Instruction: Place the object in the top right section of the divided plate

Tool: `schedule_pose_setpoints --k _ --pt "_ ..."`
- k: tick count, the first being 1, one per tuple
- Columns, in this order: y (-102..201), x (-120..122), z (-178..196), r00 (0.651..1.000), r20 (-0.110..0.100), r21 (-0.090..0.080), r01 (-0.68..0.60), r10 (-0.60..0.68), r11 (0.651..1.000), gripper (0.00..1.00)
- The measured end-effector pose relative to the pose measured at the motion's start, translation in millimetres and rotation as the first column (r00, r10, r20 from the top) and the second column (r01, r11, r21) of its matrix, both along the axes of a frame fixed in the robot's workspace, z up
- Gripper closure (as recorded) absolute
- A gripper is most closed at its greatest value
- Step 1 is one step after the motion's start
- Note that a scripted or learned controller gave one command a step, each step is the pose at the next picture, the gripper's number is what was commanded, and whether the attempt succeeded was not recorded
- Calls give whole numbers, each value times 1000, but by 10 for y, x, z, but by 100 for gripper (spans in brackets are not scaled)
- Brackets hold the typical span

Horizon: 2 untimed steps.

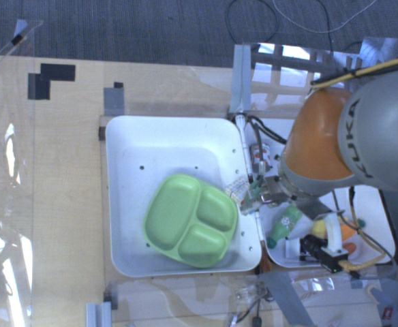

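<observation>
A light green divided plate (176,211) lies tilted in the left white bin (151,148), with one large section on the left and two smaller ones on the right. My gripper (252,195) hangs over the wall between the two bins, just right of the plate's top right section (217,208). A small clear, crinkled object (237,188) sits at the gripper's tip, above the plate's right rim. Whether it is held is not visible. The grey arm with its orange band (318,142) covers much of the right bin.
The right bin (383,203) holds a green bottle (281,226), a yellow item (317,228), a white item (334,233) and something orange (347,231). A metal post (240,80) stands behind the bins. Cables (253,19) lie on the floor beyond.
</observation>
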State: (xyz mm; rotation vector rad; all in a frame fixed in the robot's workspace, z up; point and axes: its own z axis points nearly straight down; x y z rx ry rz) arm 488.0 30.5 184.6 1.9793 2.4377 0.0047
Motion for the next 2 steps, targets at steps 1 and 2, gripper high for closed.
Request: schedule_pose_setpoints --k 1,2 --pt "323 -6 0 995 0 -1 -97 97 995 100" --pt "-484 0 -1 999 1 -1 -38 38 999 100"
